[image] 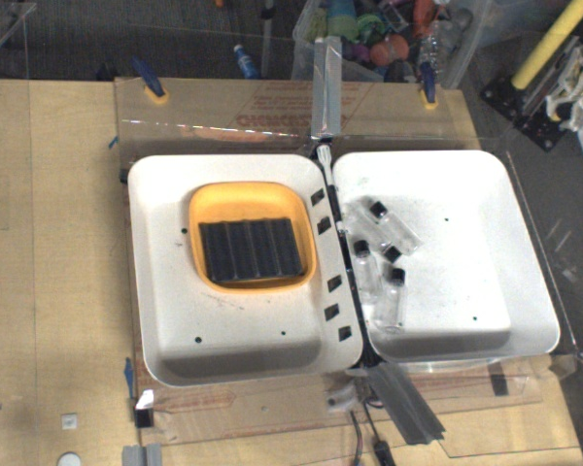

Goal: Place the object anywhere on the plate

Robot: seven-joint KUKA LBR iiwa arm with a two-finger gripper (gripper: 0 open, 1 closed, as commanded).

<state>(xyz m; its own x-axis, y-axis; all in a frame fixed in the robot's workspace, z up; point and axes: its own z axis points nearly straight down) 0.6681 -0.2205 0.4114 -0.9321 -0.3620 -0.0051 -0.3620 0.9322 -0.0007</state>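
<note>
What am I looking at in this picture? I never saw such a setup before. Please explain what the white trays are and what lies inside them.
This is a robot workbench, seen by one fixed camera that looks down at a slant. On the wooden bench sit two shallow white bins side by side. The left bin holds an orange plate with a dark ribbed block lying on it. The right bin holds several small clear vials with black caps, gathered near its left wall. The robot's job is to pick up an object and put it on the plate. At the top, behind the bench, a clear box of colourful toys stands on the floor.
</note>
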